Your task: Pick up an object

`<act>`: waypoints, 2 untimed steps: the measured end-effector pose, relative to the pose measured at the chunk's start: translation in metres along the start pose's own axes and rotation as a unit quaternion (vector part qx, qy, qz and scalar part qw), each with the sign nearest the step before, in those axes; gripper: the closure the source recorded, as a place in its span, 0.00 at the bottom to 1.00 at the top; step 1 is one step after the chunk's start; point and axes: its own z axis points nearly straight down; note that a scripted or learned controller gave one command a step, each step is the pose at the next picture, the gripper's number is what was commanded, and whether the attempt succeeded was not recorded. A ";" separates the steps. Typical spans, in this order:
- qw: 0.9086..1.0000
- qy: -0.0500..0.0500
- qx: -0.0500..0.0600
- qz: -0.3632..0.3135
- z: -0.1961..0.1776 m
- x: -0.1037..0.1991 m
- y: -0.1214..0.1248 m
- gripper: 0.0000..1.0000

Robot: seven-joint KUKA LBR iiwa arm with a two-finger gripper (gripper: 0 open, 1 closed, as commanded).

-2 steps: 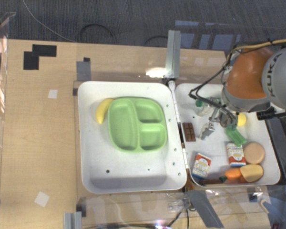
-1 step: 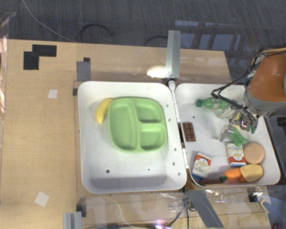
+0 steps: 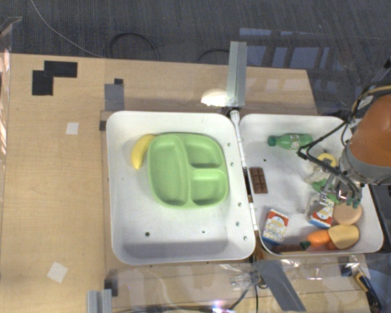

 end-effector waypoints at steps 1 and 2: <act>1.000 -0.003 0.000 -0.003 -0.002 0.051 0.004 0.00; 0.998 -0.006 0.001 -0.070 -0.002 0.052 0.012 0.00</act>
